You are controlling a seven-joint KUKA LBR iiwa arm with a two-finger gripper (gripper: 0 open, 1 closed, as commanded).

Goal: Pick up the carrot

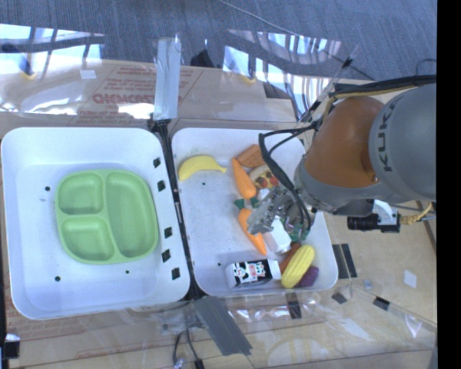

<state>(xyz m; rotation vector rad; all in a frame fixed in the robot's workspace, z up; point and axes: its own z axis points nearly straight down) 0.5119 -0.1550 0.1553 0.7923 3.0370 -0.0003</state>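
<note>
While the hand (279, 215) sits low beside the carrot (252, 232), grip state unclear, carrot not lifted; pickup outstanding

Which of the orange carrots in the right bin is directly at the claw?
The lower carrot, pointing toward the milk carton. The claw sits right at its upper end, while the upper carrot lies farther off, beside the banana.
</note>
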